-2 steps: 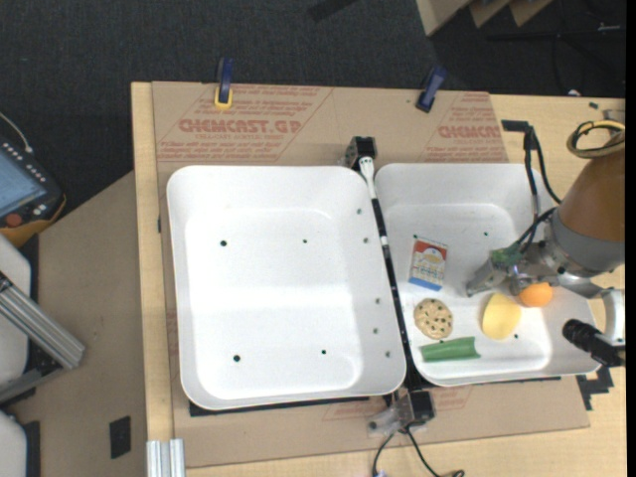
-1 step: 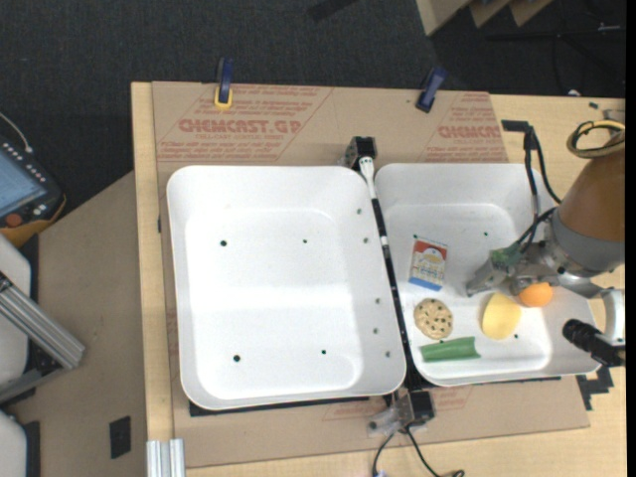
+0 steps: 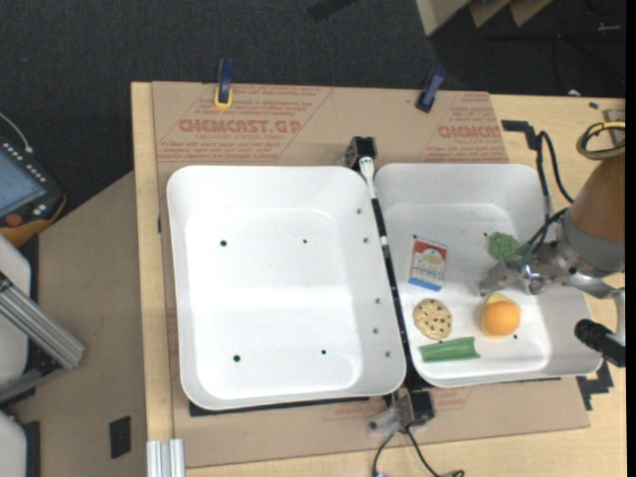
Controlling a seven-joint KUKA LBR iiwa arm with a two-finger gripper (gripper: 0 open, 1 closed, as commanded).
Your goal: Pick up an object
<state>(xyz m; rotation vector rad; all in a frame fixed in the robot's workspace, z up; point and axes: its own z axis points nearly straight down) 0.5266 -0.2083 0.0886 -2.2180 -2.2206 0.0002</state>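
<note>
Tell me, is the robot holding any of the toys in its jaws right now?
It cannot be told. The gripper is low in the right bin, between the green leafy toy and the orange, but nothing is seen between its jaws.

Bright overhead light, white bins point(image 3: 268, 192) near overexposed, focus perhaps slightly soft.

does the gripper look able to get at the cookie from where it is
Probably yes. The gripper sits low in the right bin, beside the orange ball. The cookie lies flat, apart from its neighbours, with nothing on top.
</note>
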